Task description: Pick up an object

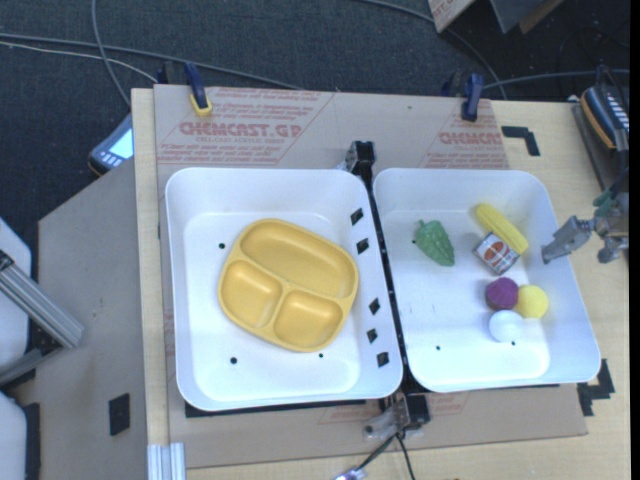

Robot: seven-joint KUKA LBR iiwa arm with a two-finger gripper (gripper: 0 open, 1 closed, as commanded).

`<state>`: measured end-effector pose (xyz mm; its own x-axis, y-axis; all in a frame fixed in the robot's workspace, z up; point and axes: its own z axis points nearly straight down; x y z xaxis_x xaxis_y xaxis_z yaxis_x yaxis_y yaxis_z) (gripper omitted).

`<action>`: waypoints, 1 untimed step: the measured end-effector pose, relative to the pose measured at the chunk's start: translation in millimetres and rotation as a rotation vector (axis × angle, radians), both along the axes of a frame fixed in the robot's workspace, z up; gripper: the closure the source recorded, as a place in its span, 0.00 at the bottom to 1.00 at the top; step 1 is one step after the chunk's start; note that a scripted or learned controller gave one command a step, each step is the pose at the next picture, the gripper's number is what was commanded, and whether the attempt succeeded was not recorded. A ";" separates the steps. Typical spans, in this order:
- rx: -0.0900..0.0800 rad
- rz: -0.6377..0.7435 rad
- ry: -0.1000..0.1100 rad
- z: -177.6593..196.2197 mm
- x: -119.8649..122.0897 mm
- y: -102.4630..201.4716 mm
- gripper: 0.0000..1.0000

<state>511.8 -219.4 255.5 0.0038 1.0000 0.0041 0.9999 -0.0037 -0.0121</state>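
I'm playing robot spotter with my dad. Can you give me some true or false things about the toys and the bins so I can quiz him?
1. The yellow divided plate lies in the left bin. True.
2. The green toy sits on the plate. False: it lies in the right bin, apart from the other toys.
3. The purple ball sits beside the yellow ball. True.
4. The gripper is holding the small can. False: it hangs at the right bin's right rim, with nothing between its fingers.
5. The banana lies in the left bin. False: it lies by the can in the right bin.
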 end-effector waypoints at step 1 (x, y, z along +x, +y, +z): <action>-0.003 0.004 -0.011 5.9 2.5 0.6 0.00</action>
<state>514.3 -218.8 261.4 -0.0001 1.0000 0.0006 1.0000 0.0001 -0.0006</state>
